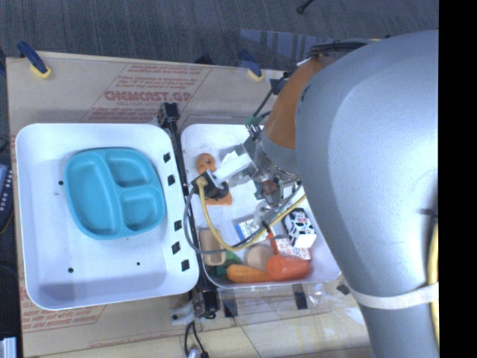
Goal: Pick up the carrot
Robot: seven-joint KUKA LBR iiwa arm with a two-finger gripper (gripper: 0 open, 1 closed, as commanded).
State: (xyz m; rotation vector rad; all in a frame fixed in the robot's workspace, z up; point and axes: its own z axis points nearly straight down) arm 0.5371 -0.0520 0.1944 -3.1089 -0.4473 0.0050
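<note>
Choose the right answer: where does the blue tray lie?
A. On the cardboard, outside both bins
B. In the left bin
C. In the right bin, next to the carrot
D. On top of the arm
B: the blue tray lies flat in the left bin, while the carrot lies in the right bin.

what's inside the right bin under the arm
Along the right bin's near edge lie a carrot, a red item and a beige ball. The arm covers its right part.
</note>
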